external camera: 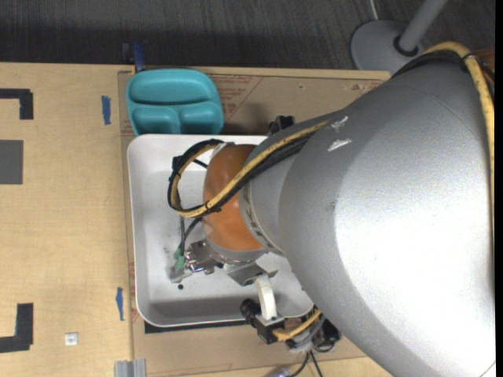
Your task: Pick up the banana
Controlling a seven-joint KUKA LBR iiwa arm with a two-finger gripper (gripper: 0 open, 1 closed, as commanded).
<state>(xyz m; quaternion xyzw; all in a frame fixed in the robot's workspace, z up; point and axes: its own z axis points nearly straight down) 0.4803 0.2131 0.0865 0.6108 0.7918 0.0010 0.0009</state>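
My grey arm with its orange band (228,203) reaches in from the right and hangs low over the white bin (149,210). It covers most of the bin's floor. At the wrist's lower left, the gripper (189,264) points down into the bin, close to the floor near the front left corner. A black and yellow cable (179,191) loops out over the bin's left half. Whatever lies beneath the wrist and gripper is hidden by the arm.
A teal divided tray (174,102) stands just behind the bin's far rim. The cardboard-covered bench (63,210) stretches out to the left, marked with black and blue tape. The arm's big grey body (393,210) blocks the right side.
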